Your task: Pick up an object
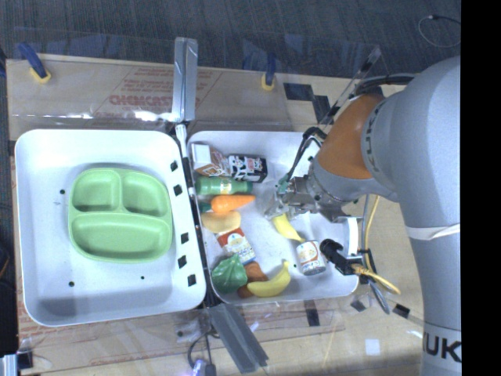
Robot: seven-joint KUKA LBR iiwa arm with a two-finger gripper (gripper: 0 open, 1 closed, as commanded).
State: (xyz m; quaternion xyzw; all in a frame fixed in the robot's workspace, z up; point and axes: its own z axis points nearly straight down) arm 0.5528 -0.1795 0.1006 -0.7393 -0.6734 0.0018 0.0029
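Pick not yet made. The gripper is low in the right bin, just above a small yellow banana near the bin's middle. I cannot tell how the jaws stand; the wrist hides them. Nothing is seen lifted. Carrot, green bottle, can and a second banana lie untouched. The green tray sits in the left bin. Closing and lifting remain.

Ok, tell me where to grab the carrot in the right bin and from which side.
Grip the carrot across its thick orange middle, coming straight down from above. It lies flat, pointing left to right, so close across its narrow width. The green bottle sits close behind it and a yellow item in front, so clearance looks tight.
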